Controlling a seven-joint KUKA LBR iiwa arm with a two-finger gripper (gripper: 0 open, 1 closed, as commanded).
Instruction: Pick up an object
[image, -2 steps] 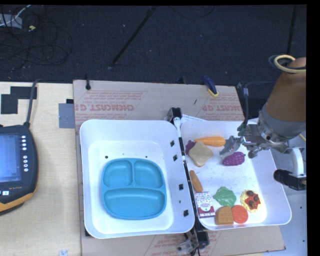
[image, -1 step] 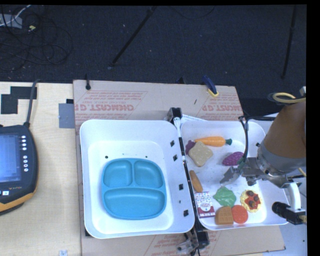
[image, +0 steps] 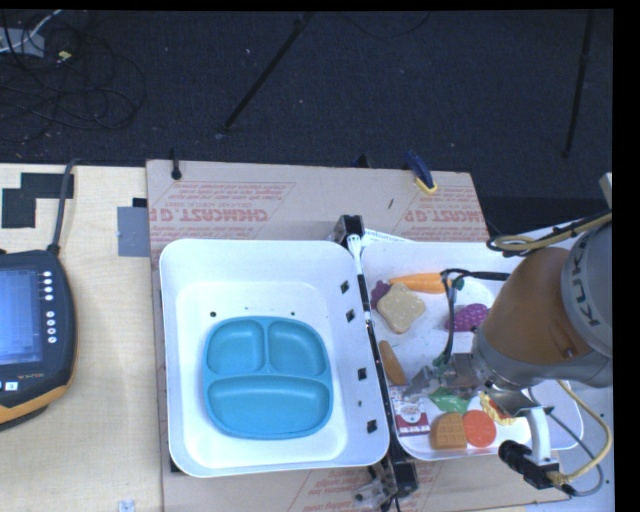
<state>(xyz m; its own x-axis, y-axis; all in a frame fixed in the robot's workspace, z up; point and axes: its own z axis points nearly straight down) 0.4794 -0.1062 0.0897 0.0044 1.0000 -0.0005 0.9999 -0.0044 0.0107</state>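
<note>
Arm (image: 545, 320) reaches in from the right, low over the right bin (image: 375, 262). Gripper (image: 440, 378) sits near the bin's middle, towards its front edge; whether it is released or clenched cannot be told.

Right bin contents:
- carrot (image: 420, 283) near the back edge
- bread slice (image: 401, 309) just in front of the carrot
- purple grapes (image: 466, 317) beside the arm
- brown stick (image: 391, 362) along the left wall
- green piece (image: 449, 403) just beside the gripper
- brown biscuit (image: 449, 431) and red round piece (image: 479, 429), touching, at the front edge

Left bin (image: 180, 300): blue divided plate (image: 267, 377) in the centre.

Tablet (image: 30, 335) at the bench's left edge.
</note>
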